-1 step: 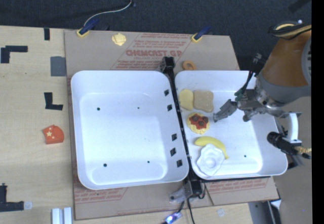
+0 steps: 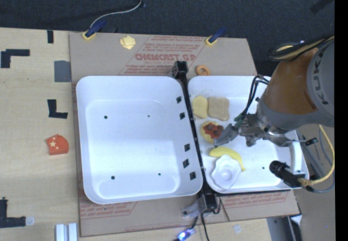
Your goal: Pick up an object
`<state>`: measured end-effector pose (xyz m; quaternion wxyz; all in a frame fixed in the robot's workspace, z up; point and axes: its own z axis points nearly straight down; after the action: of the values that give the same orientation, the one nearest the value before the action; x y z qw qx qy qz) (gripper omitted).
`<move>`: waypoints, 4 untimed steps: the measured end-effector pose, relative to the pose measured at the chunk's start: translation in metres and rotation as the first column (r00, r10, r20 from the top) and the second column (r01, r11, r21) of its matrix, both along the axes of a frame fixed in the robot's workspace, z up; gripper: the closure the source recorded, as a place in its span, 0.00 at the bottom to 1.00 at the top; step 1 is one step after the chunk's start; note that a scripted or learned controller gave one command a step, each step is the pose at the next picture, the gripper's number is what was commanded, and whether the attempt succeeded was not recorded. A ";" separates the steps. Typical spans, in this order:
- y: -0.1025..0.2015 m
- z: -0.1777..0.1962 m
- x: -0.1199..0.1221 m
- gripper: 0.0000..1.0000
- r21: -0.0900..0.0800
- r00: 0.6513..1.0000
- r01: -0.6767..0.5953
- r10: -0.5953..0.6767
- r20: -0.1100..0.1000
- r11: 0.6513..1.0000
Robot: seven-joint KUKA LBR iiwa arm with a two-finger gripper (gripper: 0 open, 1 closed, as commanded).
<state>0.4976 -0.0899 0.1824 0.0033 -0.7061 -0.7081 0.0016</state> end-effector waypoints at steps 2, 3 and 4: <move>-0.013 -0.101 0.080 0.00 -0.004 1.000 0.001 -0.001 0.006 1.000; -0.013 -0.087 0.081 1.00 -0.003 1.000 0.001 -0.001 0.008 1.000; -0.009 -0.032 0.042 1.00 -0.002 1.000 0.003 -0.003 0.007 1.000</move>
<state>0.5396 -0.0984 0.1508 0.0003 -0.7072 -0.7071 -0.0002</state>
